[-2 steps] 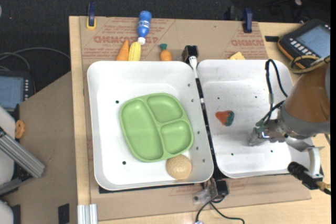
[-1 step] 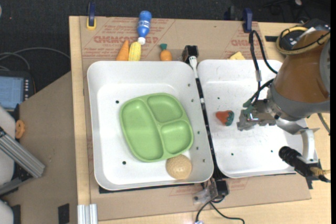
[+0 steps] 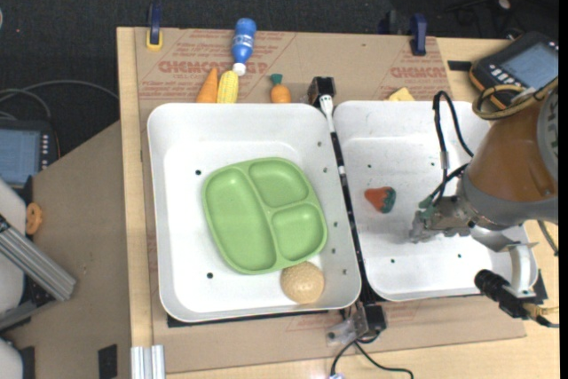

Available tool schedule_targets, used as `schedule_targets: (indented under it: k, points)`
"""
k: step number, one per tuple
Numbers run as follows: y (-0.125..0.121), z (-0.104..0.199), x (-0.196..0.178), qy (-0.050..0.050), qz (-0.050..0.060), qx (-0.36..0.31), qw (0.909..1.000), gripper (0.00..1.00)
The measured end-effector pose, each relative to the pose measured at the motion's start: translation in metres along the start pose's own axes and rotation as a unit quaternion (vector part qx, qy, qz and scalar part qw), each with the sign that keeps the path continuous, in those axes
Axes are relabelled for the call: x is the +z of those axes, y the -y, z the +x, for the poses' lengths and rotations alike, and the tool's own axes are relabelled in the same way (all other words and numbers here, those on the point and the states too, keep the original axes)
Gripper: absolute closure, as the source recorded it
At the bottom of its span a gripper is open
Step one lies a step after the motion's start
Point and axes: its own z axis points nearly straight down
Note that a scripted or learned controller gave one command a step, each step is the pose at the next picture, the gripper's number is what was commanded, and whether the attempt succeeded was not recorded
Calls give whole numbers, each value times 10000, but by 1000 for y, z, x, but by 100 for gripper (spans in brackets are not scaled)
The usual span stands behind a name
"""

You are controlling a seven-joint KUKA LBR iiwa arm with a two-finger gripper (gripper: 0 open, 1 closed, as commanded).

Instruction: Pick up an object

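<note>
Red-green toy [image 3: 382, 199] just left of gripper [image 3: 420, 225].

Lighting is even and bright from overhead. Both white bins [image 3: 177, 217] read near overexposed, with mild glare on their floors and rims. Shadows are soft and short: a faint one under the green plate [image 3: 262, 213], another beneath the arm [image 3: 519, 173] at right. The far floor is dark. The picture is slightly soft and grainy; small items are blurred.
</note>
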Motion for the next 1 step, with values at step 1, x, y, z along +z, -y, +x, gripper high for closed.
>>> schedule_targets:
  k: [1]
  points:
    - [-2, 49, -93, 4, -72, -50, 10000, 100]
